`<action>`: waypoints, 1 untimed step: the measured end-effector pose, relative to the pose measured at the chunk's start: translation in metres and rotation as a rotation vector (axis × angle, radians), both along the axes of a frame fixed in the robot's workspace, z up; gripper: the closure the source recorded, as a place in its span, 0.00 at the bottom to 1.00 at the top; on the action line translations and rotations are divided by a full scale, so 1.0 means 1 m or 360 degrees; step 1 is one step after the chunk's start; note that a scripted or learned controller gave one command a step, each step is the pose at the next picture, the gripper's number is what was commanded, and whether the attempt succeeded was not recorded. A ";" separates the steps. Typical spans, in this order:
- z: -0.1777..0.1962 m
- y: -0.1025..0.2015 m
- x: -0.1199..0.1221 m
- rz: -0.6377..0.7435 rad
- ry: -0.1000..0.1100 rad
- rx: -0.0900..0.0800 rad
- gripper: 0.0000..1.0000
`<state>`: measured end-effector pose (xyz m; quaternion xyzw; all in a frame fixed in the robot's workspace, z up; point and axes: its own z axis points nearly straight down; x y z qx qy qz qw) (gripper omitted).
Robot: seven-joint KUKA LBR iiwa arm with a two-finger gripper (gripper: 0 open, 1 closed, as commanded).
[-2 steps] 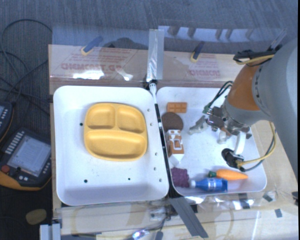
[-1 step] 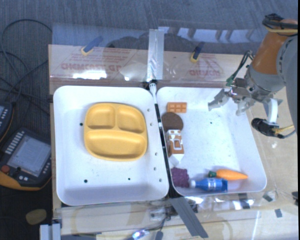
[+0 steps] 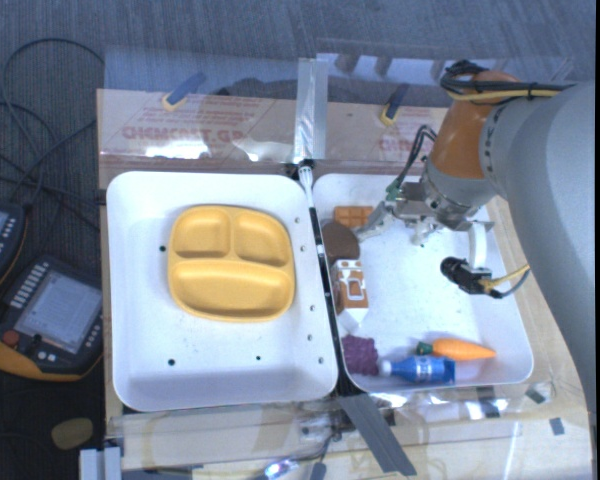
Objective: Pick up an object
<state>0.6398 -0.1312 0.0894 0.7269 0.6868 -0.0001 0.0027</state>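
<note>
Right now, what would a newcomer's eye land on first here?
The yellow divided plate in the middle of the left bin. Next, the grey and orange arm over the right bin, and the carrot and blue bottle along that bin's near edge.

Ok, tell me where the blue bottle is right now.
The blue bottle lies on its side at the near edge of the right bin, just below the orange carrot and right of the purple grapes.
</note>
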 end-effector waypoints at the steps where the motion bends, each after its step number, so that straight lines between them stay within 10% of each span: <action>1: 0.002 0.010 0.019 0.0785 -0.0013 -0.0042 0.00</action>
